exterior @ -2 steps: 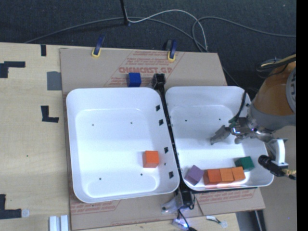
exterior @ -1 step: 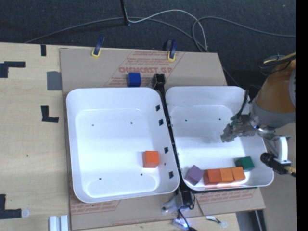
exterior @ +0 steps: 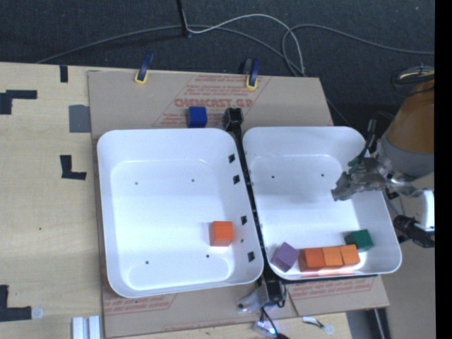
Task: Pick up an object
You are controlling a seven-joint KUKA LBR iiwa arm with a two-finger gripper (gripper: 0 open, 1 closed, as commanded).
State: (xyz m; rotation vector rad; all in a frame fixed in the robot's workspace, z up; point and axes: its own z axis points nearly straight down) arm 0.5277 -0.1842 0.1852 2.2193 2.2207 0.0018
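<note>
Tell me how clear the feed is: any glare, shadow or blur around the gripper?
Camera view: even light, the white bins bright but not blown out; the gripper is slightly soft and casts a faint shadow on the right bin's floor; the blocks at the near wall stay sharp enough to tell apart.

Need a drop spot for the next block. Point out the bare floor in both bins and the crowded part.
Left bin: bare all around the lone orange cube. Right bin: bare across the far and middle floor, up to the pincer at its right side. Crowded: the near wall, where the purple block, orange blocks and green block sit.
</note>
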